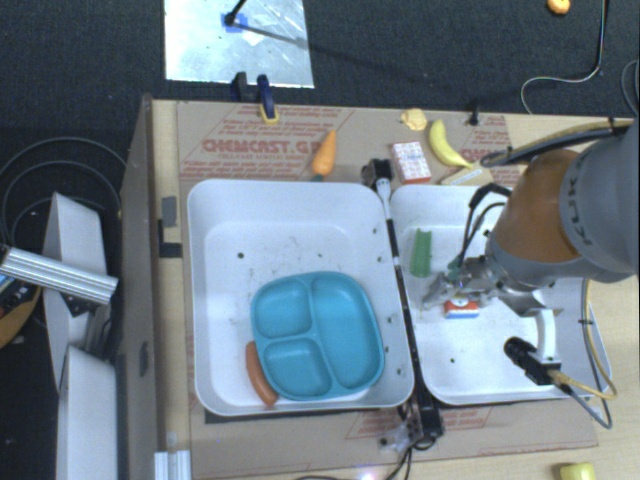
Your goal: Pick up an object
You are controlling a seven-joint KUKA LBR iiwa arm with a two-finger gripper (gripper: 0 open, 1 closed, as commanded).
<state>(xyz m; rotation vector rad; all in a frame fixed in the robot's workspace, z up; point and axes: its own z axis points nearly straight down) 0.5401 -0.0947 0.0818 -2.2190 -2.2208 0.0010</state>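
My gripper (456,290) hangs low in the right bin (440,383), coming in from the right under the grey and orange arm. Directly beneath it lies a small red, white and blue object (462,309), partly covered by the gripper; I cannot tell if they touch. A green rectangular block (421,252) lies flat to the gripper's upper left, near the bin's left wall. In the left bin (215,268) a blue divided plate (317,334) rests, with an orange sausage (259,374) along its lower left edge.
Behind the bins on the cardboard lie a carrot (323,154), a small patterned box (410,161) and a banana (445,145). A blue clamp (262,90) stands at the bench's back edge. The rim between the bins runs just left of the green block.
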